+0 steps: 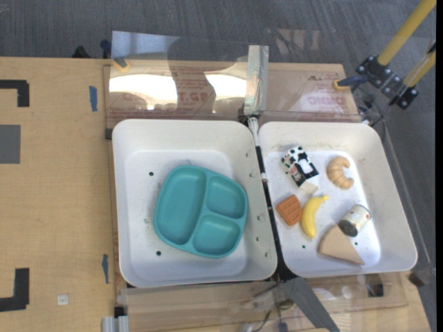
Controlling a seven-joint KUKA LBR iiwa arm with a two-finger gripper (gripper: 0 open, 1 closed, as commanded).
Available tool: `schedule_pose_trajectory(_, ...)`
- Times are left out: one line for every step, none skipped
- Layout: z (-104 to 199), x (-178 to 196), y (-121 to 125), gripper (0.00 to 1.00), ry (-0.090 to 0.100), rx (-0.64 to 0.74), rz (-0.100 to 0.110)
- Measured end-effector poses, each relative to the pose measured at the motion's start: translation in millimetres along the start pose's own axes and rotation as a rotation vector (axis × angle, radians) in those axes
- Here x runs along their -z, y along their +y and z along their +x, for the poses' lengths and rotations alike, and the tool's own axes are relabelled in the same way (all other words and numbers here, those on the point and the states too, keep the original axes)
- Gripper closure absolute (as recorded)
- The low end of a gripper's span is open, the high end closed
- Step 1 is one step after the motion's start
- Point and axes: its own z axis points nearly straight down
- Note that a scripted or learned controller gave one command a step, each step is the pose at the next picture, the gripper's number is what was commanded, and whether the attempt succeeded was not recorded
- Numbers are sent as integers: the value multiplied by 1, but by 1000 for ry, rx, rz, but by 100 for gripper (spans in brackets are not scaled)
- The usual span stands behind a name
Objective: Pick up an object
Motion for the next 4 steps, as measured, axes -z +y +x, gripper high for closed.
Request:
schedule_pose_trajectory(-3, 0, 1, 100, -2, 542, -1)
schedule_pose_trajectory(-12, 0, 6, 100, -5, 1163, 1)
schedule_pose_trajectory(-25, 0, 12, 100, -5, 1716, 0)
schedule_pose_trajectory(-6, -1, 3, 100, -2, 2449, -6)
